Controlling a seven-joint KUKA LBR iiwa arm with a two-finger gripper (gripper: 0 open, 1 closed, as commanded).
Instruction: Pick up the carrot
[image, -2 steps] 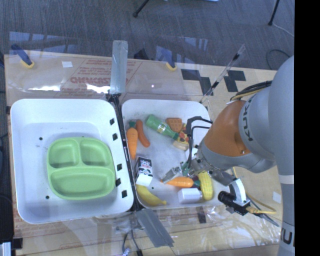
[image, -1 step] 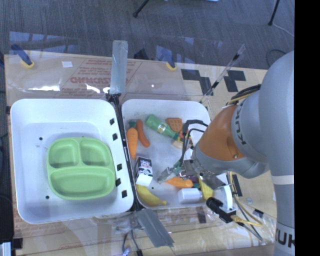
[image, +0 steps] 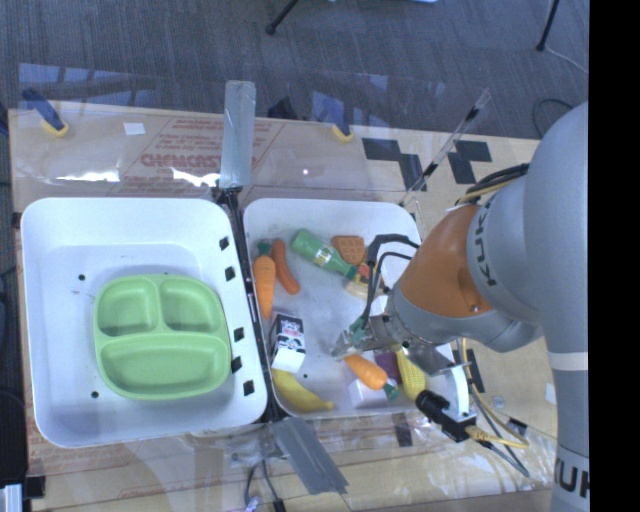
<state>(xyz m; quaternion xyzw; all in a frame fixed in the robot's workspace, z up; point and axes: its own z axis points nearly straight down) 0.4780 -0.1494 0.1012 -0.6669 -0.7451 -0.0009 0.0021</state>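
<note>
The carrot (image: 264, 285) lies unlifted at the right bin's (image: 318, 210) left wall, the gripper (image: 358, 340) low beside it; finger state unclear.

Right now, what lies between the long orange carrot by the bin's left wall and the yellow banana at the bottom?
In the camera view, a small black-and-white carton lies between the long orange carrot and the yellow banana.

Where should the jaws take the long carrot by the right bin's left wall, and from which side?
Grip the carrot at mid-length from straight above, jaws closing across its narrow width. It lies flat, lengthwise along the bin wall, so the left jaw has little room; the sausage sits close on its right near the top.
</note>
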